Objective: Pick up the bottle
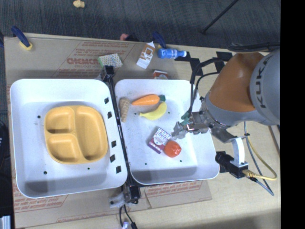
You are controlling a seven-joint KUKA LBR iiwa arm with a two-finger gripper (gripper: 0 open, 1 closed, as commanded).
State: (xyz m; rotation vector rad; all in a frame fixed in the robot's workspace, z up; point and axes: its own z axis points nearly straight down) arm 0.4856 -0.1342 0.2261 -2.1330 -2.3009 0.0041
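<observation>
The pincer [182, 128] hangs over the right bin [202, 168], near the tomato [172, 149]; its state cannot be told. The bottle [167, 53] lies beyond that bin, out of easy reach.

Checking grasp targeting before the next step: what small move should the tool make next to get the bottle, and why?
Probably lift and head toward the bench's far edge. The tool sits low in the right bin, beside the purple packet and tomato, while the blue bottle lies on its side on the bench beyond that bin's far rim, so nothing near the tool is the target.
</observation>
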